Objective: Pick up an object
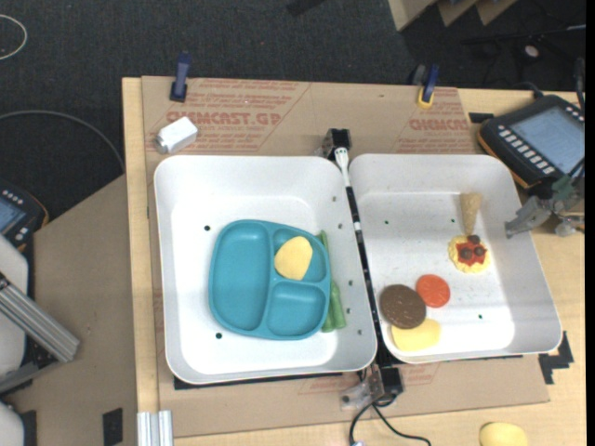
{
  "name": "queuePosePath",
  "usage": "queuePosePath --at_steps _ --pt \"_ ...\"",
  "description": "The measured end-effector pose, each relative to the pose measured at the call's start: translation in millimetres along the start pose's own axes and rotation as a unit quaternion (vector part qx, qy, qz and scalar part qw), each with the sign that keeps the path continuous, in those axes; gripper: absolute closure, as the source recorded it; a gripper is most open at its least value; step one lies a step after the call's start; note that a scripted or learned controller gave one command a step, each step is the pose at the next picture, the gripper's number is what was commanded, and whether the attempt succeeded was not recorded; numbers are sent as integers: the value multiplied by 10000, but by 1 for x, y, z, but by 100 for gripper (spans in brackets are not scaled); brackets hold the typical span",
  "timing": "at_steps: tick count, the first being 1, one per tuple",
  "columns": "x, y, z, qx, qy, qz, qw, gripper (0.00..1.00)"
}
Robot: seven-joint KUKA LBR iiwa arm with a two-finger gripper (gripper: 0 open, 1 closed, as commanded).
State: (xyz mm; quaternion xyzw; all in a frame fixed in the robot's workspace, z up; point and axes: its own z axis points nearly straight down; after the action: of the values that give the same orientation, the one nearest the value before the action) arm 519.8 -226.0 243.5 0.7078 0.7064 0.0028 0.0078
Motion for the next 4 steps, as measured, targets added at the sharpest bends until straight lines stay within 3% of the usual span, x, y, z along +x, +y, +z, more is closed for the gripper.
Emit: queuePosePath --at_steps 1,2,3,4 --pt "-1 -38 -142 -19 -9 -8 10000 0" --pt "-1 -31 -302 -28 -13 -19 10000 0" --pt "0 -31 -304 36 4 -20 10000 100" --pt "2 -39 -175 135 59 -3 9999 100"
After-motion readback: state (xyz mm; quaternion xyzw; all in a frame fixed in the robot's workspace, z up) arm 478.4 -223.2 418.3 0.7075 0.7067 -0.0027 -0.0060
